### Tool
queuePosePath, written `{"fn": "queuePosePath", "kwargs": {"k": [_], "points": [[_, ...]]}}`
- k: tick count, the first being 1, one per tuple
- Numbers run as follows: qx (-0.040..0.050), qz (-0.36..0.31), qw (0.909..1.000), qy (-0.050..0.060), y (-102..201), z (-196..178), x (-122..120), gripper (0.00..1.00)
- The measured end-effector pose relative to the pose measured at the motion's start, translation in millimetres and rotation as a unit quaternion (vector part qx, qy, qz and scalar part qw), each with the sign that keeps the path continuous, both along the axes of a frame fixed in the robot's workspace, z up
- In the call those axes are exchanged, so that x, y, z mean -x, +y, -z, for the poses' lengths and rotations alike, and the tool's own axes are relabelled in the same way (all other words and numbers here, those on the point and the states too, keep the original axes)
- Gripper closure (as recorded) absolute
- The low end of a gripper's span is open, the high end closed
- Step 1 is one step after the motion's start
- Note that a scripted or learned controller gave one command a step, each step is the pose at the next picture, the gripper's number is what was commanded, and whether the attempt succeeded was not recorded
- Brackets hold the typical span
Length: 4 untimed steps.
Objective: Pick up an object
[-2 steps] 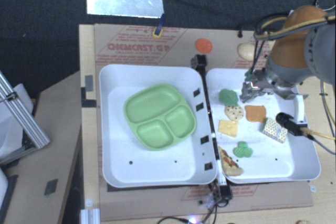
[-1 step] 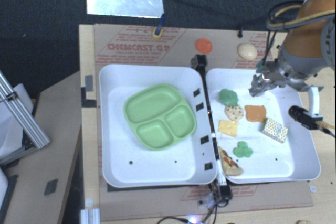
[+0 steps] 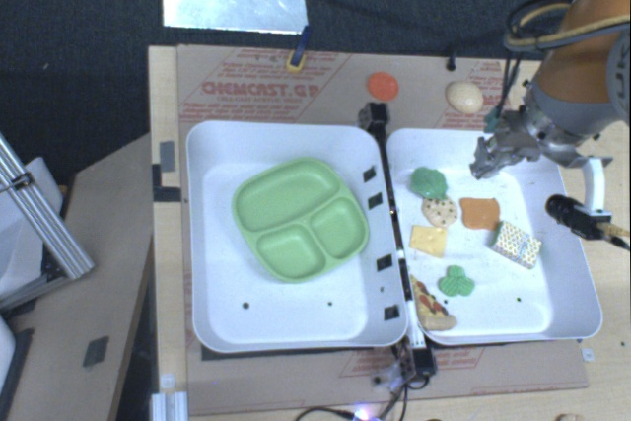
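Nearest you in the right-hand shallow white bin (image 3: 567, 306), a hot-dog-shaped toy (image 3: 431, 303) lies against the near left corner, with a green clover-shaped piece (image 3: 455, 282) just beside it. Further in you find a yellow square cheese slice (image 3: 428, 240), a white patterned block (image 3: 518, 244) toward the right wall, a round speckled cookie (image 3: 439, 211), an orange square slice (image 3: 479, 212) and a dark green leafy piece (image 3: 428, 181). None of these is lifted; all rest on the bin floor.

In the left white bin (image 3: 212, 311) you see a pale green three-compartment plastic tray (image 3: 299, 217).

The grey arm enters from the right, its orange band high, wrist bent down over the right bin's far edge. The two-finger gripper (image 3: 482, 166) hangs above bare floor, near the leafy piece; you cannot tell whether its fingers are apart or together.

On the bench's far edge sit an orange disc (image 3: 383, 87) and a cream egg-shaped object (image 3: 464, 97).
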State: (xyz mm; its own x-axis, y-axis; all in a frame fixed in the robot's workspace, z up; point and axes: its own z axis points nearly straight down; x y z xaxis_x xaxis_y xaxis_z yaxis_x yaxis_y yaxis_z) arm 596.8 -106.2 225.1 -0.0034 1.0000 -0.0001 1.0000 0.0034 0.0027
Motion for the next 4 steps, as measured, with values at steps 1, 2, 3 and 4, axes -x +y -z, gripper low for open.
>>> {"fn": "queuePosePath", "kwargs": {"k": [1,2,3,4], "points": [[-0.0009,-0.002,1.0,0.002,36.6,6.8,24.8,1.0],[-0.0004,-0.001,1.0,0.002,55.1,9.2,38.3,1.0],[-0.0004,-0.002,1.0,0.0,67.5,-1.2,41.9,1.0],[-0.0002,0.001,1.0,0.0,58.3,-7.4,48.8,1.0]]}}
